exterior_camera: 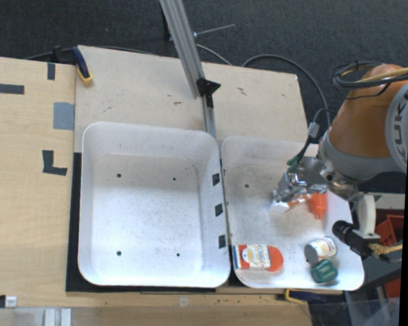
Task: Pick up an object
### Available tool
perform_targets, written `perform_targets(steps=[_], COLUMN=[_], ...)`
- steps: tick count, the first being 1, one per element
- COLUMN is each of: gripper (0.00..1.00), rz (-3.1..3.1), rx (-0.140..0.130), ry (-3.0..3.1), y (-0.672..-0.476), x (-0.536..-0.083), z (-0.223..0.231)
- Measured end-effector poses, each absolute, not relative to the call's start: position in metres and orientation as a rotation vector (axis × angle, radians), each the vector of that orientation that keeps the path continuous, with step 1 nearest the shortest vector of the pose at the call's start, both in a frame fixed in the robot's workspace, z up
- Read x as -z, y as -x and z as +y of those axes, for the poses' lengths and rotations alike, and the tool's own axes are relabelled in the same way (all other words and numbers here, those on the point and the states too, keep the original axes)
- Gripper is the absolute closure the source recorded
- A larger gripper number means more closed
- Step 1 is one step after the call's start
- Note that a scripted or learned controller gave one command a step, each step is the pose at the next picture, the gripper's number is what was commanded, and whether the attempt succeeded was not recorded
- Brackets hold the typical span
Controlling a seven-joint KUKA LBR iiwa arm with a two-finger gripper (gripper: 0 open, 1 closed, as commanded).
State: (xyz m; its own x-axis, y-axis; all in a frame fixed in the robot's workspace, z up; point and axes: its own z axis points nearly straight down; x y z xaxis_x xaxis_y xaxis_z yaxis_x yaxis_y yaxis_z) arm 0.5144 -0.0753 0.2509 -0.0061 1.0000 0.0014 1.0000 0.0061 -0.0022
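My gripper (284,197) hangs low over the middle of the right bin (252,162), reaching in from the right under the grey and orange arm (368,127). An orange object (317,204) lies right beside the gripper, on its right; whether it touches the gripper is unclear. A red and white packet (259,257) rests at the bin's front edge. Near the front right corner, a small grey and yellow can (321,249) lies next to a green object (325,272).
The left bin (99,187) stands beside the right one, with a shared rim between them. A slanted metal rail (187,47) crosses above the back of the bench. A black part of the arm (351,235) juts over the right bin's right edge.
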Motion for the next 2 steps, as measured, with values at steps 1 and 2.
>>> perform_targets(steps=[1,2], gripper=[1.00,1.00], rz=[-2.226,-2.226], rx=[-0.001,-0.003], ry=[2.214,2.212], y=[-0.524,-0.530], x=[-0.246,-0.233], z=[-0.033,0.017])
